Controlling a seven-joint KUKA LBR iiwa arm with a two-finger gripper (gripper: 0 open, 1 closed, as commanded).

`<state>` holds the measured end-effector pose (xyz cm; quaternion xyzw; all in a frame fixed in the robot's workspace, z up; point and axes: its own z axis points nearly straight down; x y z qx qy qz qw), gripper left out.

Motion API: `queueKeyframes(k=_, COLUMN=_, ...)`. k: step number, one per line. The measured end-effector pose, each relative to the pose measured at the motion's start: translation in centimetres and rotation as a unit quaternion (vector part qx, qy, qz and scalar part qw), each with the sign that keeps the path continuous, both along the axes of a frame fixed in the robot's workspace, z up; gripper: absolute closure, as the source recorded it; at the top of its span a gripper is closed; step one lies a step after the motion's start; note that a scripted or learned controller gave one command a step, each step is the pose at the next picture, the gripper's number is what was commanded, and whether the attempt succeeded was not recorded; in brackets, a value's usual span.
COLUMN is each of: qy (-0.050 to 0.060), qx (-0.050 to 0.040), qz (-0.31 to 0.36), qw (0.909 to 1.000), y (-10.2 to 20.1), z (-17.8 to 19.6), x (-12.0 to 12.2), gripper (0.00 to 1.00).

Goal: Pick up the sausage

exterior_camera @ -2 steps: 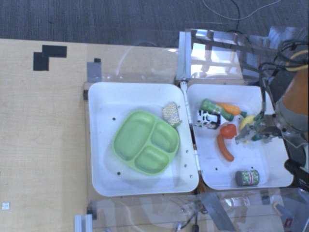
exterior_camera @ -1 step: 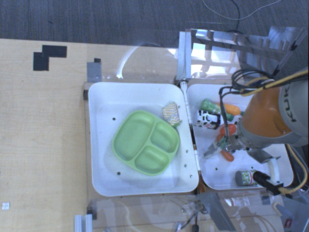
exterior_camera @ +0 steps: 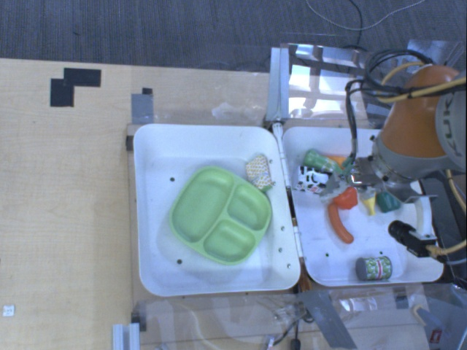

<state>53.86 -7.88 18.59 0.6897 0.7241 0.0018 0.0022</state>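
Pincer: low over the upper middle of the right bin, hung from the grey-and-orange arm that comes in from the right edge. You cannot tell from this view how far it is open; the wrist and cables mask the tips. Nothing can be seen held in it.

Sausage: orange-red, curved, lying on the floor of the right bin near its centre, running from just under the pincer down toward the near rim. Its upper end sits beside a red piece, and the two cannot be told apart cleanly there.

Other contents, right bin: black-and-white cow-pattern item by the left wall; green item toward the far rim; teal piece and yellow piece toward the right wall; small can at the near right corner.

Left bin: green divided plate at centre; pale speckled item near the right wall.

Step in hand, as judged: approach and descent onto the sausage; no lift yet.

Next move, as judged: you need the jaws astride the sausage's mid-length, across its narrow width, clear of the red piece, then a close and a straight lift.
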Motion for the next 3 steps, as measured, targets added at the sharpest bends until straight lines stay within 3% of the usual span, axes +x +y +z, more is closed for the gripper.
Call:
queueKeyframes(k=1, qy=-0.003, qx=-0.0002, qz=0.017, qw=0.9998, y=-1.0, z=-9.7, x=-3.8, gripper=0.00)
queueKeyframes(k=2, qy=-0.007, qx=-0.0004, qz=0.018, qw=0.9998, y=-1.0, z=-8.4, x=-3.5, gripper=1.00)
queueKeyframes(k=3, qy=0.000, qx=-0.0001, qz=0.013, qw=0.9999, y=4.1, z=7.3, x=1.3, gripper=1.00)
